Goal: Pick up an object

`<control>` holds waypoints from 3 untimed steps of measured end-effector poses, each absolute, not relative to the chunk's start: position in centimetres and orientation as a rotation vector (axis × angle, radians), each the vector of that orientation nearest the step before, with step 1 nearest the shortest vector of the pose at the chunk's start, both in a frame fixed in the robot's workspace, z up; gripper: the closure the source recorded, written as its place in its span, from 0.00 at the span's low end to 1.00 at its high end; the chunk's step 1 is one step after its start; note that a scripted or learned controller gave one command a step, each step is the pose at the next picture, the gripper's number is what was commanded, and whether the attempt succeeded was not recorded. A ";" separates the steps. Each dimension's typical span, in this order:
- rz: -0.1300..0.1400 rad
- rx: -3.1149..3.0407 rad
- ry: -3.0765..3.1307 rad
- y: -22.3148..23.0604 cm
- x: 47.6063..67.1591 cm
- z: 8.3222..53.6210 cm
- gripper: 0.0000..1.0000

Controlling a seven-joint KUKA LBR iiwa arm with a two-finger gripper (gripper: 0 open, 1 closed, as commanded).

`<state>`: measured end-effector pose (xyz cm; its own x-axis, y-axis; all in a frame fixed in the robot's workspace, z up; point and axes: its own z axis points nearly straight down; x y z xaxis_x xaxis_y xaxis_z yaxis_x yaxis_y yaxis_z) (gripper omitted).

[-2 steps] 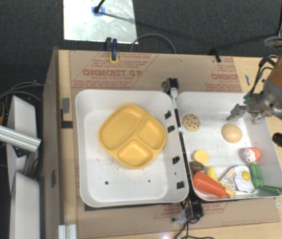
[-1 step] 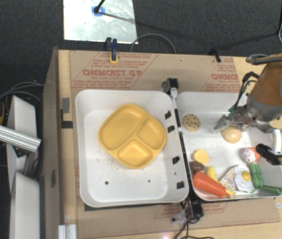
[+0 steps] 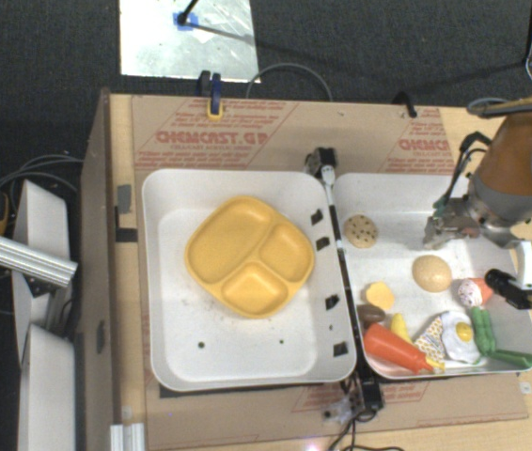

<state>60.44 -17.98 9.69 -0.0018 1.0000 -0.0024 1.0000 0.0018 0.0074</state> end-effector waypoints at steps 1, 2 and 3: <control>0.005 2.215 2.219 -18.0 60.4 9.6 0.00; -0.003 2.225 2.223 -17.6 55.4 8.3 0.00; 0.004 2.217 2.220 -17.7 55.8 9.6 1.00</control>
